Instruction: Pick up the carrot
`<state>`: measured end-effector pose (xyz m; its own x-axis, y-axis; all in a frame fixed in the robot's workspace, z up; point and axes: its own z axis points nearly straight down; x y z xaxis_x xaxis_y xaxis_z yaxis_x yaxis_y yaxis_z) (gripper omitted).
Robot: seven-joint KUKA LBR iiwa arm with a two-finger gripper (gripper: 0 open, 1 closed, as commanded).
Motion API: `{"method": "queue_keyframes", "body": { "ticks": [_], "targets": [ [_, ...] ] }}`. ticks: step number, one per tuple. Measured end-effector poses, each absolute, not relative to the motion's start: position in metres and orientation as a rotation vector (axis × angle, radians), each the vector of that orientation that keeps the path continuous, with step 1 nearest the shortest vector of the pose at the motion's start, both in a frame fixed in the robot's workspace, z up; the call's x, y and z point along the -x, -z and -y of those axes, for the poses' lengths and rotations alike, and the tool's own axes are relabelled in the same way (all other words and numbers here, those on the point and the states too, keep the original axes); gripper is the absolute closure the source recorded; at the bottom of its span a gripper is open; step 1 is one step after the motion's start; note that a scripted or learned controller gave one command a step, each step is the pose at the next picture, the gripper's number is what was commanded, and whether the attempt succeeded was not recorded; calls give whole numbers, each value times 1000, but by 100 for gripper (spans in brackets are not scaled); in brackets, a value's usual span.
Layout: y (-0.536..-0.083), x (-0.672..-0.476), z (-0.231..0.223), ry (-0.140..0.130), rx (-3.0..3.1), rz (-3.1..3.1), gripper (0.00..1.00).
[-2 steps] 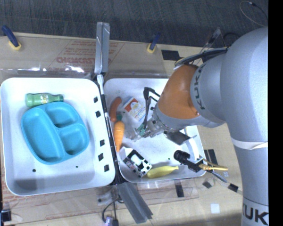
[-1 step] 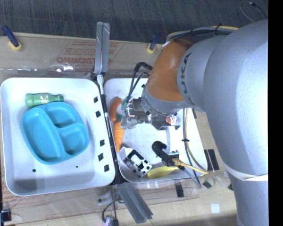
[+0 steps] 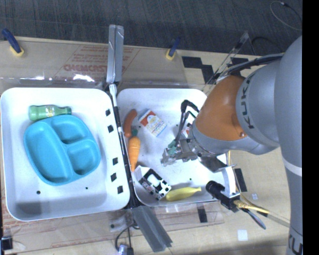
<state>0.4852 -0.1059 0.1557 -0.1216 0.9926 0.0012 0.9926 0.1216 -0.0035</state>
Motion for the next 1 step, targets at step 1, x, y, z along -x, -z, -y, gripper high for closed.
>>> {"method": "queue_keyframes", "body": {
  "ticks": [1],
  "targets": [
    [-172,-477,119,-1,2102,2333,100]
  ]
}}
